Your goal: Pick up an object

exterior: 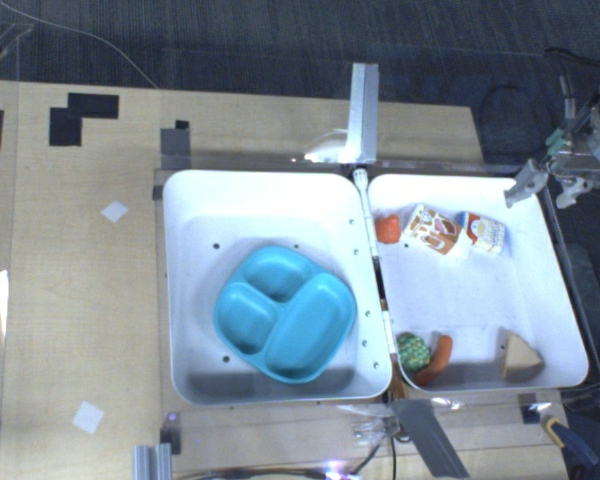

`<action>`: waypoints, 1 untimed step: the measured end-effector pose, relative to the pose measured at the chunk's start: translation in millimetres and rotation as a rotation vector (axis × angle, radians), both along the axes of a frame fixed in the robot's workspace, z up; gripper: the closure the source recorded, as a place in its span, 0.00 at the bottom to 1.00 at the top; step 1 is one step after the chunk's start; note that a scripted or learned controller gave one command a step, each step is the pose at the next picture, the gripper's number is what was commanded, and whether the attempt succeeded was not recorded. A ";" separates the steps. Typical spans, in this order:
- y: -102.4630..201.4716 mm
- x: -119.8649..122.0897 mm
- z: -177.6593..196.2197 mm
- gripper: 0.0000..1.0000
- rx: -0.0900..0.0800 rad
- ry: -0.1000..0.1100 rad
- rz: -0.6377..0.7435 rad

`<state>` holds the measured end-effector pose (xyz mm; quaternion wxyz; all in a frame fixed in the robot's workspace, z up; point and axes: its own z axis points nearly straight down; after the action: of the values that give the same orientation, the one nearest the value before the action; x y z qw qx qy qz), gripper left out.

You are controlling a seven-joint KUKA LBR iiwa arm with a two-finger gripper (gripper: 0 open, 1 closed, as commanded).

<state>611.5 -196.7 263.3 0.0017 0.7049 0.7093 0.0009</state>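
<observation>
So nothing's been picked yet: the gripper point(528, 183) hangs at the upper right corner of the right bin point(570, 308), over the rim, and I can't tell whether it's parted or closed from this angle.

Going left to right: far to the gripper's left, the left bin point(190, 268) holds just a teal divided plate point(285, 313). In the right bin, an orange-red ball-like thing point(388, 230) sits against the divider, then a snack packet point(432, 229) and a small carton point(485, 234) just beside it, nearest the gripper. Down at the bin's near edge are a green toy vegetable point(412, 349) touching a red sausage-like piece point(438, 357), and a tan wedge point(520, 356).

I'd go for the carton: closest, and it probably has flat sides. Come straight down and straddle it, clear of the packet.
</observation>
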 end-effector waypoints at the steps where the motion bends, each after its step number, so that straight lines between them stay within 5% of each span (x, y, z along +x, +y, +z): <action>1: -7.9 8.9 -124.8 0.00 0.001 0.001 -0.353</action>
<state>620.4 -204.6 138.6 0.0012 0.8186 0.5743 0.0007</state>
